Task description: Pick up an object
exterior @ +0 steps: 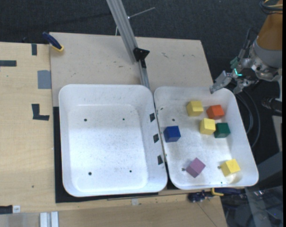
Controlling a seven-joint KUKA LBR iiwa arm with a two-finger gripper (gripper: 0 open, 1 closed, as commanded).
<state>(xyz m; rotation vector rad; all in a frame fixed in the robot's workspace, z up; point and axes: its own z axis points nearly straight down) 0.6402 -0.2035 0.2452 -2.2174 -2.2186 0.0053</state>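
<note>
Seven blocks lie apart from the pincer (226, 82), which holds nothing.

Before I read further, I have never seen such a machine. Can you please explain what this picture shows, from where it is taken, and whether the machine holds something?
One camera looks down at a slant on a bench. The grey and orange shape at the right is a robot arm; its gripper hangs by the top edge of the right bin. Whether its jaws are open is unclear, and I see nothing between them. The right bin contains seven small blocks: three yellow, one orange, one green, one blue, one purple. The left bin lies beside it.
</note>
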